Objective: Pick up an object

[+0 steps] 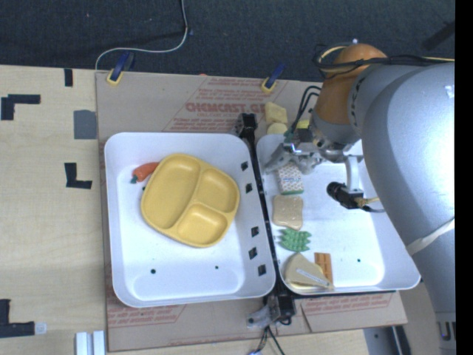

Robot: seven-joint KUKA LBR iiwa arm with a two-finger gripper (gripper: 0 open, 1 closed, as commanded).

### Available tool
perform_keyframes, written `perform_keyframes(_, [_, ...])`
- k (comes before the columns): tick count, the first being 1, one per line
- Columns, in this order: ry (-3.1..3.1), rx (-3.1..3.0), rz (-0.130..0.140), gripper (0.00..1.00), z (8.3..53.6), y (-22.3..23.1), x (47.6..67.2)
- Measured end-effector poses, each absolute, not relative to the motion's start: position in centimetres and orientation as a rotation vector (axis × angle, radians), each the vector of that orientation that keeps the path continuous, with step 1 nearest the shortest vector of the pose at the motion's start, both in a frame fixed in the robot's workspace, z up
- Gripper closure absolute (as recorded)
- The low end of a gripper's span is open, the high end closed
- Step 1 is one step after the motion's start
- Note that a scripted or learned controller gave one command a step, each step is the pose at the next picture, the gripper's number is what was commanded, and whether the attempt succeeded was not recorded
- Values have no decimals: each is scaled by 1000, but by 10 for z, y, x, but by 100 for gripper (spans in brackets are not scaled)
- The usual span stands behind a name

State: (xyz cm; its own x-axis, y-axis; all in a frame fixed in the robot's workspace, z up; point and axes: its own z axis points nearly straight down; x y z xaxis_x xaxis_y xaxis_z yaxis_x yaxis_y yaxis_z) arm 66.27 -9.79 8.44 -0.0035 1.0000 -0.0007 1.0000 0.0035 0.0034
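Claw low over a crowded right bin, small toy foods to choose from

The arm (414, 124) covers the right bin (384, 272); its claw (295, 152) sits at the bin's far left corner, whether spread or closed I cannot tell. Just beside it lies a patterned packet (290, 179), probably light and soft, best pinched across its short sides. Nearer along the left wall lie a tan slab (287, 211), green piece (294, 239) and cheese wedge (306, 272), close together. The left bin (118, 220) holds a yellow divided plate (190, 200) and a carrot (145, 171).

Glossy yellow plastic plate (191, 200); smooth white bins (122, 220); matt cardboard (170, 106).
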Motion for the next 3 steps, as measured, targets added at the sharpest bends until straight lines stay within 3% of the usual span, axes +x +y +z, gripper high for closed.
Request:
perform_keyframes(2, [2221,2220,-4,0,85,-97,637])
perform_keyframes(3, [2225,2218,0,0,84,-100,669])
